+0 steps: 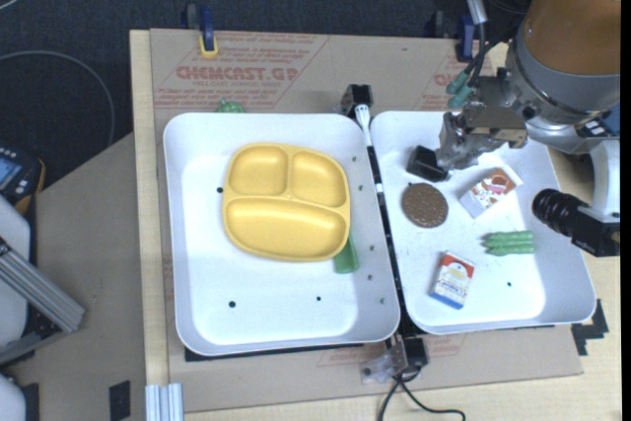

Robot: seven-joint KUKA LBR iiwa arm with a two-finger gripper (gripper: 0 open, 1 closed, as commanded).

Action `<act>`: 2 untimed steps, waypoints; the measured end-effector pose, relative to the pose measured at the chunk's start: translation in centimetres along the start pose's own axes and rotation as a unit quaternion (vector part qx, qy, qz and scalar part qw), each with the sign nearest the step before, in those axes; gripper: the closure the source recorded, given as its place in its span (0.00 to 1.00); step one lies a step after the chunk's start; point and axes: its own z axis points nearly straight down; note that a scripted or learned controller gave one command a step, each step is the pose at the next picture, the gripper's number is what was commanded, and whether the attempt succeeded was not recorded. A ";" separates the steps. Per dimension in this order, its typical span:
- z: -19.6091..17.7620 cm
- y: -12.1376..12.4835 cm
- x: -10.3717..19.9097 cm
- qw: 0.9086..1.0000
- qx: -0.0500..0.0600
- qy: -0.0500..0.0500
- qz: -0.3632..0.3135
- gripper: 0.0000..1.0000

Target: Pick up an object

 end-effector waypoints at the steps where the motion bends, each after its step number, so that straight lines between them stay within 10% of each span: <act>1: 6.1 3.1 1.7 1.000 0.013 -0.001 -0.001 1.00; 2: 1.6 1.0 0.7 1.000 0.006 0.000 -0.001 1.00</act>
